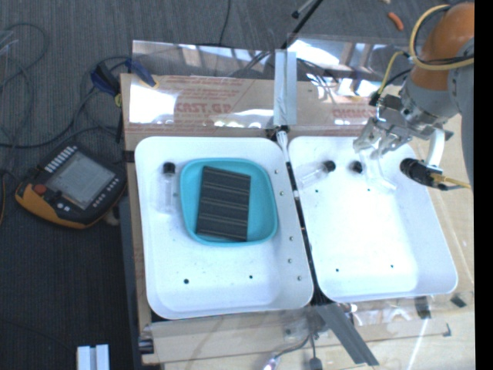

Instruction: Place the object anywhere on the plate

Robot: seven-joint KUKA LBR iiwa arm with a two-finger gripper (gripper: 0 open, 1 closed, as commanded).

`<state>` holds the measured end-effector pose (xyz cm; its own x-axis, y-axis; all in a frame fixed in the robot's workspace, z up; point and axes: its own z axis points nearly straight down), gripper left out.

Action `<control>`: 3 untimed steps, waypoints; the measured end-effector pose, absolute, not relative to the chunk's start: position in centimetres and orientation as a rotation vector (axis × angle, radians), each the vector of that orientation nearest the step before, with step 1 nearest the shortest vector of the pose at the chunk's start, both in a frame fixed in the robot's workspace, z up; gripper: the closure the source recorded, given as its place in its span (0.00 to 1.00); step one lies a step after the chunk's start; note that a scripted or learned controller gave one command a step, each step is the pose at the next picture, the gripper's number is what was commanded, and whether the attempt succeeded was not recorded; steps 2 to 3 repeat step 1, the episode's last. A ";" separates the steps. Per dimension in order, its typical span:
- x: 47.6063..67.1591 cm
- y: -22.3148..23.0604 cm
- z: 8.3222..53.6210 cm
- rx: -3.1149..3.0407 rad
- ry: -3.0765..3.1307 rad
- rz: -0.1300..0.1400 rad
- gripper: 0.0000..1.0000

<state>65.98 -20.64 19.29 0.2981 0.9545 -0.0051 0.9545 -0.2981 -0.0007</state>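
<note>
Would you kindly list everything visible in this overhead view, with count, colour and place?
White bins: two, side by side on the bench; left bin, right bin.
Plate: one, turquoise, rounded square, in the left bin.
Dark ribbed block: one, dark grey, lying flat on the plate.
Clear vials with black caps: two; one in the left bin beside the plate's left edge, one in the right bin near its top left.
Teach pendant: one, grey and orange, on the floor left of the bench.
Cables: several, dark, on the floor at left.
Arm: one, grey with an orange band, reaching in from the right.
Gripper: one, over the right bin's top edge.
</note>
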 end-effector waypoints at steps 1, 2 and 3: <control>66.0 -20.6 19.3 2.529 1.859 -0.007 0.00; 66.0 -20.6 19.3 2.529 1.859 -0.007 0.00; 66.0 -20.6 19.3 2.529 1.859 -0.007 0.00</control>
